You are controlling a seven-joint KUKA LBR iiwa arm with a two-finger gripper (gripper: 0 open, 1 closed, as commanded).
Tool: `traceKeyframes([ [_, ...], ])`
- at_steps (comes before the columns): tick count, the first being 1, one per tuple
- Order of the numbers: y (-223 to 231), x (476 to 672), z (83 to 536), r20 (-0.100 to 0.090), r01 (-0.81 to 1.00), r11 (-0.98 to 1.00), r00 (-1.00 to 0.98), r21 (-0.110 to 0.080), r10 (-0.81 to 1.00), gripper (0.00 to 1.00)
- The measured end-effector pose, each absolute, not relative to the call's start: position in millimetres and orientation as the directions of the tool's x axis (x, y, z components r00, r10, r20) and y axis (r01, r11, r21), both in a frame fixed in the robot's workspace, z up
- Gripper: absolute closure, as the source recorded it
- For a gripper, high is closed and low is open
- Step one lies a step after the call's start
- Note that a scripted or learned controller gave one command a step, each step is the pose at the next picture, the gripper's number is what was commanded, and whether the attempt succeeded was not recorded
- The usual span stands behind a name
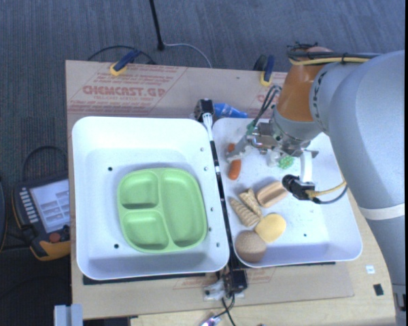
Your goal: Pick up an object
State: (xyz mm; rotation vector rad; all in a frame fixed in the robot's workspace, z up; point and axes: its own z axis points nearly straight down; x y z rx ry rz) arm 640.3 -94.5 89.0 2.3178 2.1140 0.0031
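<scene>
My gripper (264, 142) hangs low over the far part of the right bin (326, 243), below the arm's orange band. A small green item (286, 160) lies just to its right, partly hidden by the wrist. An orange-red piece (234, 169) sits just left of the gripper, near the bin's left wall. Toward the front lie a tan bread roll (272, 193), a ridged beige pastry (245, 209), a yellow rounded item (272, 227) and a brown round one (250, 246). Nothing is visibly held.
The left bin (95, 141) holds a green divided plate (163, 208). A blue object (228, 110) lies at the right bin's far edge. A black cable plug (294, 185) dangles near the bread roll. The grey arm covers the right bin's right side.
</scene>
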Motion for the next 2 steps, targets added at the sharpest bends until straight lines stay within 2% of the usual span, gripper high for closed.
traceKeyframes([
  [1,-96,640.9,100,-0.005,0.996,-0.091,0.091,0.007,0.996,1.00],
  [2,-49,615.0,219,0.000,0.994,-0.112,0.112,0.001,0.994,1.00],
])
